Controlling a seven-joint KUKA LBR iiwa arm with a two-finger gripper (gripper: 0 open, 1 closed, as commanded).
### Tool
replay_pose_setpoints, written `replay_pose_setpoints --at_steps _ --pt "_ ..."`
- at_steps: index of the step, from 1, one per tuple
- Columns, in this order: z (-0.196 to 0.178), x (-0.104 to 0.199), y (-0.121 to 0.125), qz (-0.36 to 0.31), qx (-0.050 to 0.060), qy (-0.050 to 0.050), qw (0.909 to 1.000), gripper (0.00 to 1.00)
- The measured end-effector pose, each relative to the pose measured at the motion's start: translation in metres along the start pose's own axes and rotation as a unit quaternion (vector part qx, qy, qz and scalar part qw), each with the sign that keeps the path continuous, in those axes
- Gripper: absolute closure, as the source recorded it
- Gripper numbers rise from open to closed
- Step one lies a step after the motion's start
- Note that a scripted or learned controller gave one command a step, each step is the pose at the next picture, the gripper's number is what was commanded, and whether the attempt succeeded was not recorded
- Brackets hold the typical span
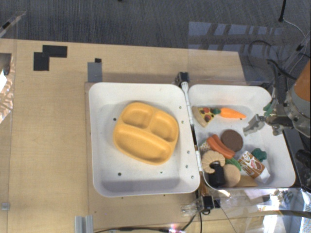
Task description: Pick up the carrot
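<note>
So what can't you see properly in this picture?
- Gripper, camera view: too small and blurred to tell if it's open or shut.
- Arm: cut off by the right edge.
- Toy pile in the right bin: pieces overlap, hiding each other.
- Carton: label too small.

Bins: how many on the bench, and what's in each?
2. Left bin holds a yellow divided plate. Right bin holds the carrot, a pizza slice and a pile of other toy food; some may be hidden there.
</note>
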State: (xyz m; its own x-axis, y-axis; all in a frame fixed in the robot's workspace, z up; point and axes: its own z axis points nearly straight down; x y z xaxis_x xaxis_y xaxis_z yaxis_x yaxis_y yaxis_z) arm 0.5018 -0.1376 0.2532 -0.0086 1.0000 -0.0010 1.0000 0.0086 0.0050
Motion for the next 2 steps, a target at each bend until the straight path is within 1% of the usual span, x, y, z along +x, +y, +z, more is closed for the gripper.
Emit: replay_pose_setpoints --at_steps 1,2 --pt "0.039 -0.013 0.074 0.015 0.001 0.0 0.9999 0.0" --pt "0.15 -0.001 0.146 -0.032 0.002 0.0 0.9995 0.0"
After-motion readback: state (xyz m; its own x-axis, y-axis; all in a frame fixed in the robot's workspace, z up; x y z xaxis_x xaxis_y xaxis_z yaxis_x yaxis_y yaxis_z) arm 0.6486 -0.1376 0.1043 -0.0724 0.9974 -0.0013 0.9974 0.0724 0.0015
